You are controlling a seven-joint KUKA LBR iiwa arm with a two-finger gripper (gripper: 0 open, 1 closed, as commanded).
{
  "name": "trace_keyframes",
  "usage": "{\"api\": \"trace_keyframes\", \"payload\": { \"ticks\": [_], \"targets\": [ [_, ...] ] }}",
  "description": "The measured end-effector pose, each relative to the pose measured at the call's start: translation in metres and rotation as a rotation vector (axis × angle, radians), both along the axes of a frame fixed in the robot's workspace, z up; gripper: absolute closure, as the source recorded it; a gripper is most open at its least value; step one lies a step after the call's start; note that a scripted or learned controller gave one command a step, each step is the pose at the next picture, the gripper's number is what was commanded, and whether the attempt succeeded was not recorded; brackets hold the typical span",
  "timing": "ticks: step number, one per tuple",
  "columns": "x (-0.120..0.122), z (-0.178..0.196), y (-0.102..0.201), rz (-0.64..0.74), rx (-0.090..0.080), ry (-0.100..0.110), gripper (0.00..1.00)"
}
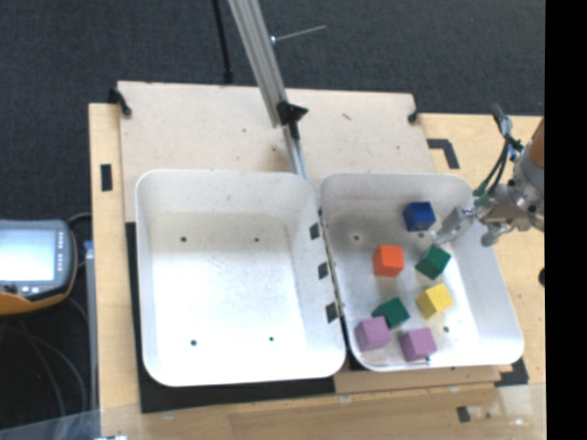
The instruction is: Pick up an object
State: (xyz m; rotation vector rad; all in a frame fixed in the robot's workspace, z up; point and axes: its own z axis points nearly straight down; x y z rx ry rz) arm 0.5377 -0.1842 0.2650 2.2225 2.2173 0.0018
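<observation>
The right bin (486, 287) holds several small cubes. A blue cube (419, 215) lies at the back, with an orange cube (389, 260) and a green cube (433, 263) in the middle. Nearer the front are a yellow cube (435, 299), a dark green cube (392, 312) and two purple cubes (371, 333) (417, 343). My gripper (466, 233) hangs over the bin's right rear part, just right of the blue and green cubes. It is open, and nothing sits between its fingers.
The left bin (229, 278) stands beside the right one, the two sharing a middle wall (326, 264). A slanted metal pole (266, 62) rises from behind the bins. A grey device (35, 257) sits off the bench at the left.
</observation>
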Motion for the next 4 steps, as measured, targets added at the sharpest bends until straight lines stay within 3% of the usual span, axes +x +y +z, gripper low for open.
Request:
{"api": "trace_keyframes", "payload": {
  "ticks": [1,2,3,4],
  "targets": [
    [-0.041,0.055,-0.024,0.000,-0.004,-0.005,0.00],
    [-0.053,0.034,0.020,0.008,0.000,0.001,0.00],
    [-0.048,0.038,0.046,0.009,0.000,-0.002,0.00],
    [-0.018,0.093,0.004,0.001,-0.004,-0.006,0.00]
  ]
}}
